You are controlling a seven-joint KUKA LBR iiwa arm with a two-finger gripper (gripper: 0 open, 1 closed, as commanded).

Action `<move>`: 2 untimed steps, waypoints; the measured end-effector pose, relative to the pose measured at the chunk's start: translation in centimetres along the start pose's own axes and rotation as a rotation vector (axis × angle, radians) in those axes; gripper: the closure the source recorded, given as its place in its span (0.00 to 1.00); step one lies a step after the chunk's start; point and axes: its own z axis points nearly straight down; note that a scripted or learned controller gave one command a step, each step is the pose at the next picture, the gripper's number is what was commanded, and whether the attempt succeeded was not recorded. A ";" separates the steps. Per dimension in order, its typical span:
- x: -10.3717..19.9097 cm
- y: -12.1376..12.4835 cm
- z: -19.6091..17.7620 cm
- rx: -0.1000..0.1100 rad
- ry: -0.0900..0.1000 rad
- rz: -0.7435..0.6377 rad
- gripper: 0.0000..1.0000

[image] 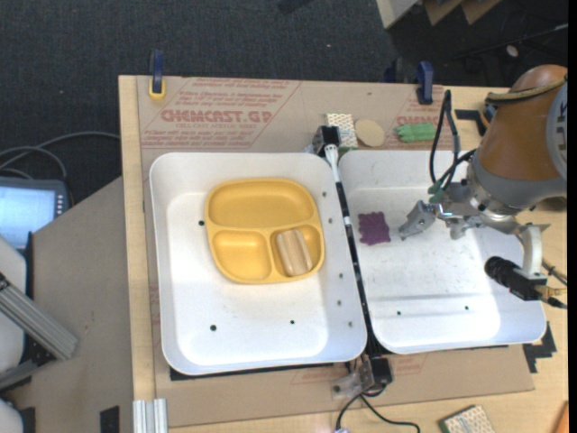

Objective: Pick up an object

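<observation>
Camera view, from the left: the left white bin (180, 332) sits on the desk (131, 242) and holds a yellow divided tray (252, 210), lying flat toward the bin's upper middle. A tan, rounded block (290, 251) lies in the tray's lower right compartment; the other compartments show only yellow. The right white bin (433, 309) touches the left one along their shared edge. A small purple object (373, 227) lies flat on its floor near the upper left, close to that shared edge. Just right of it hangs the end effector (438, 221), its two grey fingers spread apart with nothing between them; the left fingertip is near the purple object but apart from it. The grey arm with its orange band (527, 142) comes in from the right above the bin. Beyond the bins, on the desk's far strip, a tan disc (369, 133) lies beside a green item (416, 133)
</observation>
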 end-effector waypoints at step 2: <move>-9.6 -6.2 8.0 -0.003 0.004 -0.004 0.00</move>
